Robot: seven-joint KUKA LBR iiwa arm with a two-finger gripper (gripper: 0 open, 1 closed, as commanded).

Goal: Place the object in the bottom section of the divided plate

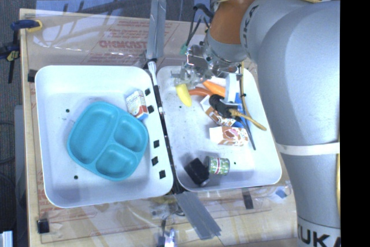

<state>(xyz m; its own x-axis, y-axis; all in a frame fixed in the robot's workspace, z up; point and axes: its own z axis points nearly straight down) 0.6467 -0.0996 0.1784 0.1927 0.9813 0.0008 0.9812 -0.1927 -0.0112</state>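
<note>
Yellow object [184, 95] lies just below the pincer [188, 73], perhaps touching.

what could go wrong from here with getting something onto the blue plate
1. The gripper hangs over a crowded corner of the right bin: the yellow object lies close to the orange item, so a grab may catch the wrong thing or two at once.
2. The small carton sits right beside the blue divided plate, where a carried object could bump it.
3. The raised divider between the bins could snag a low carry.
</note>
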